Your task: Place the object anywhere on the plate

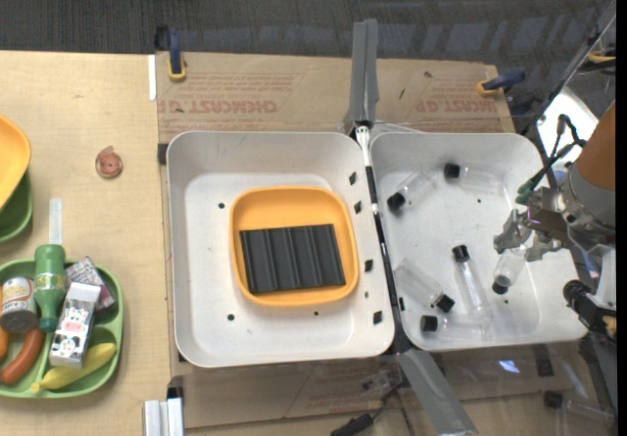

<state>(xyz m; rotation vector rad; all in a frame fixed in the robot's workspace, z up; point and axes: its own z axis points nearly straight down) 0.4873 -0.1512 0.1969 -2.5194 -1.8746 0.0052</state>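
Observation:
An orange-yellow plate (290,205) sits in the middle of the left bin (201,258). A dark grey ridged slab (297,259) lies flat on it. In the right bin (460,148) lie several clear vials with black caps, among them one near the divider (409,191), one in the middle (466,273) and one at the front (432,295). My gripper (516,236) hangs low over the right side of the right bin. Another clear vial (505,275) lies just below the gripper; whether they touch is unclear.
A metal divider (364,81) runs between the bins. Left of the bins, the wooden bench holds a green tray of toy food (98,365) and a yellow bowl (10,165). Clamps (174,62) pin the cardboard at the back.

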